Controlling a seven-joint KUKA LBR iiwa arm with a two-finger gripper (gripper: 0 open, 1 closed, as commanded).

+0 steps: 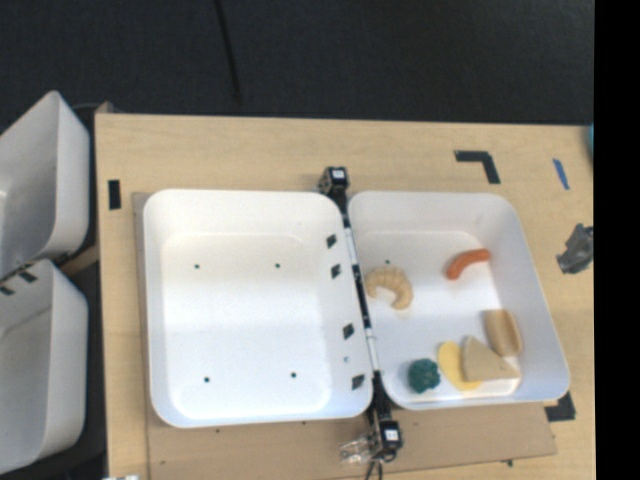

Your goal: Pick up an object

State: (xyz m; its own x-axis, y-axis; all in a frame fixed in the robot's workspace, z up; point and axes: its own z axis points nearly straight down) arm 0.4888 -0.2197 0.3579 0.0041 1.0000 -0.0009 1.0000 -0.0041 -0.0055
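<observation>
The things to choose from all lie in the shallow white plastic right bin [520, 230]: a pale tan crescent like a toy croissant [389, 286] near the divider, a small orange curved sausage shape [467, 263] alone towards the far wall, and a cluster at the near corner made of a tan bread-like block [502, 331], a flat yellow disc [450, 361], a beige wedge [487, 364] lying partly on that disc, and a teal-green lumpy ball [423, 374] just beside it. All look like light toy food, probably foam or soft plastic, so weight should be no trouble, though smooth rounded skins may slip. The crescent seems the easiest pick, since it sits well apart from its neighbours and from the walls; a grip across its thick middle would likely hold better than one at the tapered ends. The clustered pieces touch or overlap and would be harder to separate. A small dark grey piece at the bench's right edge looks like the gripper [575, 249], outside the bin; whether it is released or clenched cannot be told. The matching white left bin [160, 268] adjoins it on a pale wooden bench [240, 153], with dark floor beyond.
</observation>
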